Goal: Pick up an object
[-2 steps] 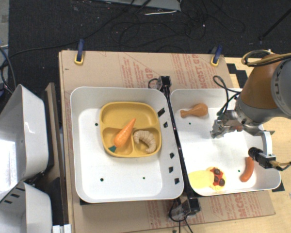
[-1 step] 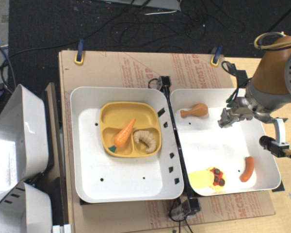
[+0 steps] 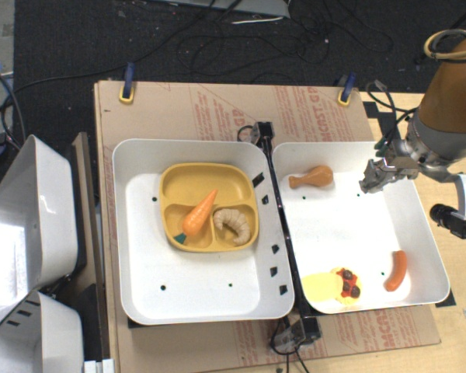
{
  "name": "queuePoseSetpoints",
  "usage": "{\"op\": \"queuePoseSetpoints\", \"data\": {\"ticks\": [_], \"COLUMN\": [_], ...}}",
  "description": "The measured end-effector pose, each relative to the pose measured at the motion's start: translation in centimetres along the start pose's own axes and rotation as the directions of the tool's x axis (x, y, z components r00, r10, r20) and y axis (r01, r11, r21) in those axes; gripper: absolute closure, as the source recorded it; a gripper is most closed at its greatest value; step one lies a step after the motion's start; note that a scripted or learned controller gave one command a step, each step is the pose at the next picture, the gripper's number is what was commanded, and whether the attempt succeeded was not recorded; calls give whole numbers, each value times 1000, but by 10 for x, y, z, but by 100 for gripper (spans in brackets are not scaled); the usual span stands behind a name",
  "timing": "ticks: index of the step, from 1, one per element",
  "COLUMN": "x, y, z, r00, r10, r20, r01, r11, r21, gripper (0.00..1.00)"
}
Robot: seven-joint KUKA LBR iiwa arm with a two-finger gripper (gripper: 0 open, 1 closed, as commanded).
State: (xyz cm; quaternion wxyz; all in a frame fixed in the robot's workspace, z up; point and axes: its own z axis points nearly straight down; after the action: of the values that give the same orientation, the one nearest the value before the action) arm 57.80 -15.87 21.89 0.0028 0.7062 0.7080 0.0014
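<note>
Judging from the present layout, the task is assessed as barely begun: no object is seen lifted or held. The tool (image 3: 375, 176) is located at the right of the frame, over the upper right part of the right bin (image 3: 435, 243), at the end of the grey arm (image 3: 443, 123) with its orange band. Whether the tool is open or closed cannot be told, as it is too small and dark against the bin; nothing is seen in it. Four candidate objects are recorded in the right bin: a brown drumstick-shaped toy (image 3: 311, 179) lying flat at the upper left of that bin, apart from the tool and to its left; an orange sausage-shaped piece (image 3: 396, 271) near the lower right wall; and, at the lower edge, a flat yellow piece (image 3: 323, 287) with a small dark red item (image 3: 348, 283) touching or resting on its right end. In the left bin (image 3: 140, 270), a yellow divided plate (image 3: 179, 179) is noted, bearing an orange carrot (image 3: 199, 212) in its lower left compartment and a pale curled item (image 3: 234, 224) in its lower right compartment. All objects appear at rest on their surfaces. The drumstick-shaped toy is judged the nearest candidate. Remaining work is judged to comprise the whole sequence: positioning over an object, descent, closure and lift.
</note>
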Motion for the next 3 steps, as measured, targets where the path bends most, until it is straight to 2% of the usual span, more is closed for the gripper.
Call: {"op": "queuePoseSetpoints", "data": {"ticks": [1, 2, 3], "x": [55, 108, 156], "y": [9, 21, 22], "z": [-11, -6, 1], "r00": [1000, 1000, 1000], "r10": [-6, -6, -5], "r20": [-3, -3, -3], "r01": [6, 6, 5], "r11": [1000, 1000, 1000], "r21": [3, 4, 7], "gripper": [100, 100, 100]}}
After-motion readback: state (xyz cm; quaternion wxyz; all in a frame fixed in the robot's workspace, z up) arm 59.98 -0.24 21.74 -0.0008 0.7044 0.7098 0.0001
